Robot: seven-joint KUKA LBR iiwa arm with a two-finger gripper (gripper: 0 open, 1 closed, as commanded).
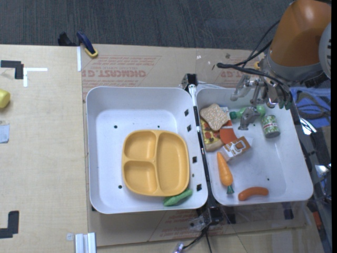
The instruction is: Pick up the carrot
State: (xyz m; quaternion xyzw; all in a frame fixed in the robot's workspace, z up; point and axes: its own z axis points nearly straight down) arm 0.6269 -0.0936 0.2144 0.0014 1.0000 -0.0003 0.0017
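Observation:
The carrot [225,171], orange with a small green stub at its near end, lies in the right bin [287,167] close to the left wall, pointing toward the front. My gripper [253,115] hangs over the back of that bin, well behind and to the right of the carrot. It stands open with nothing between its fingers.
Around the carrot lie an orange sausage [253,193], a small carton [235,147], a bread slice [214,116], a pizza piece [210,139] and a green can [270,125]. The left bin [105,115] holds a yellow divided plate [156,162] and a green pod [177,198].

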